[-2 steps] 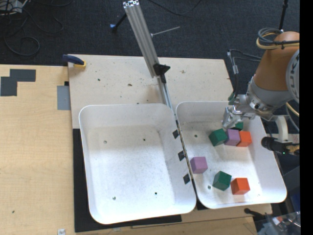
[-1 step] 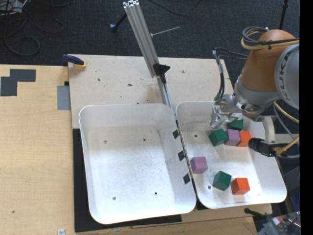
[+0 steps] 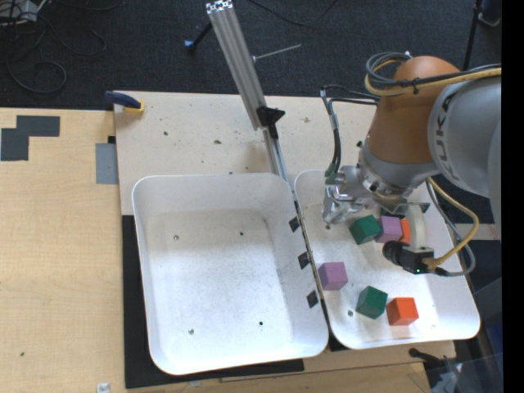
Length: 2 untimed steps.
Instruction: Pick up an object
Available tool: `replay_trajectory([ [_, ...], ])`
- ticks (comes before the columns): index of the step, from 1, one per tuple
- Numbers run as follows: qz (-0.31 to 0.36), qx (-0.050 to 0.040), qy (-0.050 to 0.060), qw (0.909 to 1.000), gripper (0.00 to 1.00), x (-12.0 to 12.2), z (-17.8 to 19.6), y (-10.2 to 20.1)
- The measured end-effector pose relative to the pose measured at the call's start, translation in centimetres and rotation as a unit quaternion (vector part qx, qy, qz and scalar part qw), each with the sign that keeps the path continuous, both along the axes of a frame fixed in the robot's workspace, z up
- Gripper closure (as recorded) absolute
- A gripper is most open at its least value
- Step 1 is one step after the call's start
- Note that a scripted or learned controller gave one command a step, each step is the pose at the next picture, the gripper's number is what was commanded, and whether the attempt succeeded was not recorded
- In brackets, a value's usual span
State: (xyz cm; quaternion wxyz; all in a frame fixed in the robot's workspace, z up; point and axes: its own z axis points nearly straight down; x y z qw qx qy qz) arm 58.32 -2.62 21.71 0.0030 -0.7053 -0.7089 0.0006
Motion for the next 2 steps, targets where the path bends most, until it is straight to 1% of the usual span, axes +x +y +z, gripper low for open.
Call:
replay_trajectory([
  [1, -0.001, -0.0004, 0.001, 1.0, 1.0, -2.4, -0.3, 5.5],
  [2, -0.002, -0.0015, 0.001, 1.0, 1.0, -3.8, -0.2, 11.1],
])
